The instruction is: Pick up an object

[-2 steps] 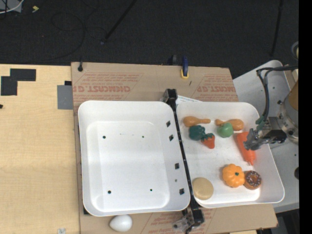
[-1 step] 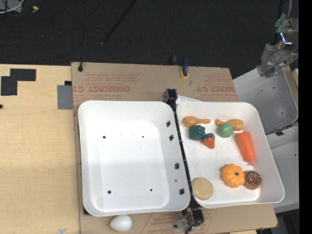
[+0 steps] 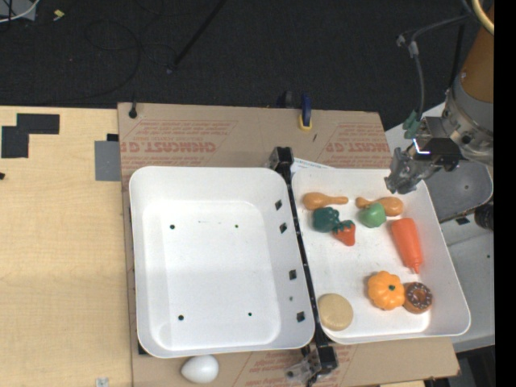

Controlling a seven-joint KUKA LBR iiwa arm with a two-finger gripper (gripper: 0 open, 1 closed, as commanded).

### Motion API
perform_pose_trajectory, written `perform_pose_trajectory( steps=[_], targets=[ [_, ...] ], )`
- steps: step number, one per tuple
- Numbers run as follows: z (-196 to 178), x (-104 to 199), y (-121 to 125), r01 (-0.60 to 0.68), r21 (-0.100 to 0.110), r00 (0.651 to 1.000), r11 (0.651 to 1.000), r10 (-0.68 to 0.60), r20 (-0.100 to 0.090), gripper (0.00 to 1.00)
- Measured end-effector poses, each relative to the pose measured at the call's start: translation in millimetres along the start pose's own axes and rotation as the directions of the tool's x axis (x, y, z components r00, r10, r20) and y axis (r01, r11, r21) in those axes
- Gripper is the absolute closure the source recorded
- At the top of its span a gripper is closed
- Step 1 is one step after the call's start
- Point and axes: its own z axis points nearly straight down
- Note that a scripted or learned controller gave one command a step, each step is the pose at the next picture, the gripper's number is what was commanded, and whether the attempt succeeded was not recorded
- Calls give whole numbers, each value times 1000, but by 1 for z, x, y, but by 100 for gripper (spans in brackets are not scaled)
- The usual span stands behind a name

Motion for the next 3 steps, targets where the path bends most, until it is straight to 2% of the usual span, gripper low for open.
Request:
perform_pose_trajectory(
  steps=[1,2,3],
  targets=[
    [0,22,32,3,-14,1000,1000,-3,2,100],
    [129,83,26,6,1,1000,1000,-6,0,100],
    [141,150,34,6,-9,1000,1000,-6,0,100]
  ],
)
